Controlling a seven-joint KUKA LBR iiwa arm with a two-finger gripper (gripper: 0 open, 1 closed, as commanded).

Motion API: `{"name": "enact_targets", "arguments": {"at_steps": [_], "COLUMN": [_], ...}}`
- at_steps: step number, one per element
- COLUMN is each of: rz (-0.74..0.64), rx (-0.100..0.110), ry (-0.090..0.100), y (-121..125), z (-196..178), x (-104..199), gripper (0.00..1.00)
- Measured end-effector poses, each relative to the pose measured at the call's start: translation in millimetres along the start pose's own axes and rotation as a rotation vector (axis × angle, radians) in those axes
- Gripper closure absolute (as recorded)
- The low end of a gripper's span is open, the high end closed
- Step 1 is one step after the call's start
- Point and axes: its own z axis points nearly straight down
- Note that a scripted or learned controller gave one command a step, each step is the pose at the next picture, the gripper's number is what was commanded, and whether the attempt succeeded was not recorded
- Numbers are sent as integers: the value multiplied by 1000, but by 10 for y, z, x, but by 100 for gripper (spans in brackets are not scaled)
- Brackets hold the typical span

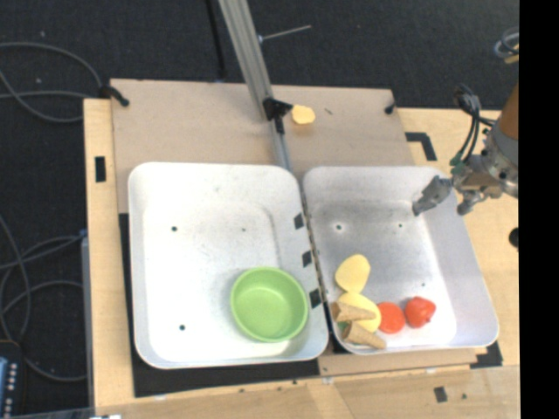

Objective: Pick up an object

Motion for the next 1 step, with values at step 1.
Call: {"name": "enact_targets", "arguments": {"at_steps": [1], "rz": [1], "rx": [1], "ry": [1], "y": [-14], "z": [617], "x": [51], "gripper": [0]}}
